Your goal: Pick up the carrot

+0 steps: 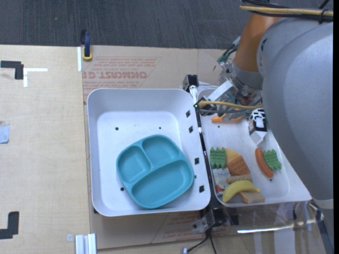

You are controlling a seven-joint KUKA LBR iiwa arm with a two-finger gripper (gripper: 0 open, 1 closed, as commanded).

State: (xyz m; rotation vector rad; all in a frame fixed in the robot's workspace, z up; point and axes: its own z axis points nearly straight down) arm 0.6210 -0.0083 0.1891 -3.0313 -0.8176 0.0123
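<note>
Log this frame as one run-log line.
arm: over right bin's far end | gripper: state unclear | carrot: lying in right bin, not held | left bin: blue tray

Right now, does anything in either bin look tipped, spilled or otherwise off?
Nothing stands out. The blue three-compartment plastic plate lies flat in the left white bin. In the right white bin, the orange toy carrot with green top, yellow toy banana and other toy foods lie loose inside the walls.

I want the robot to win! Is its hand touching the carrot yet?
Cannot tell. In the camera view the hand sits at the right bin's far end, while the carrot lies nearer; the arm hides any gap.
</note>
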